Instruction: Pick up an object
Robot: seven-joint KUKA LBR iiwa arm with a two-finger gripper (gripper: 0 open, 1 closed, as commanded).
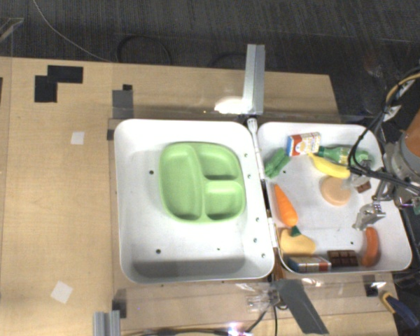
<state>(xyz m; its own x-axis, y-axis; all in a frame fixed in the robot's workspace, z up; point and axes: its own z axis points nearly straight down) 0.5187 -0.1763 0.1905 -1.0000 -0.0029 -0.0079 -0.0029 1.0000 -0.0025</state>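
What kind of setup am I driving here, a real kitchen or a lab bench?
Most likely a lab test bench, not a kitchen. Two shallow white bins sit side by side on a wooden bench: the left bin holds a green divided tray, the right bin toy-like food such as a carrot and banana.

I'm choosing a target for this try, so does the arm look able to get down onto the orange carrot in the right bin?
Probably yes. The orange carrot lies flat with bare white floor on its right, toward the end effector. A yellow wedge-shaped block sits close at its lower end, which could crowd a grasp there.
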